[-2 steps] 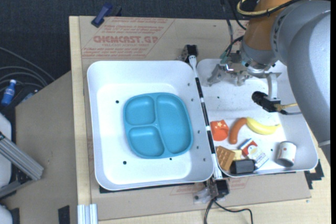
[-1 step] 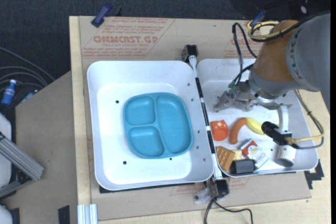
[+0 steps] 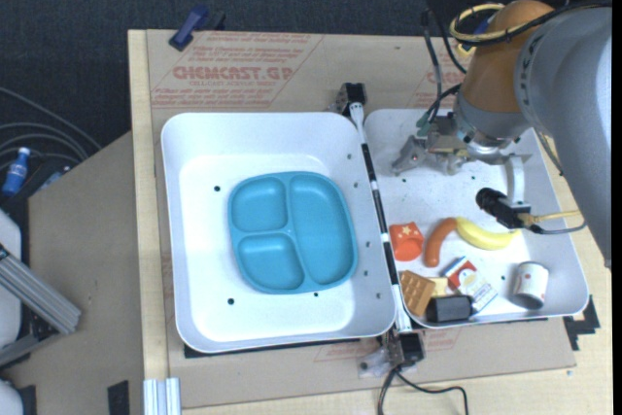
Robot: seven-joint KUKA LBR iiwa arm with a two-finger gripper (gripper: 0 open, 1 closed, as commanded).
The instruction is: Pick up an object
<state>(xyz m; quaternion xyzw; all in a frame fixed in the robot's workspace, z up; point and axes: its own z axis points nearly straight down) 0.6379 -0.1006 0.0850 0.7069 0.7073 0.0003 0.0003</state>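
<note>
The claw (image 3: 434, 154) hangs over the right bin (image 3: 564, 253), whether spread or pressed together cannot be told. A banana (image 3: 485, 234) and sausage (image 3: 438, 239) lie below it.

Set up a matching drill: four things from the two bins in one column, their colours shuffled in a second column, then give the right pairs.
Things
1. divided plate in the left bin
2. banana
3. sausage
4. cube by the divider

Colours
A. yellow
B. orange with pale spots
C. light blue
D. reddish orange

Pairs: 1-C, 2-A, 3-D, 4-B
</note>
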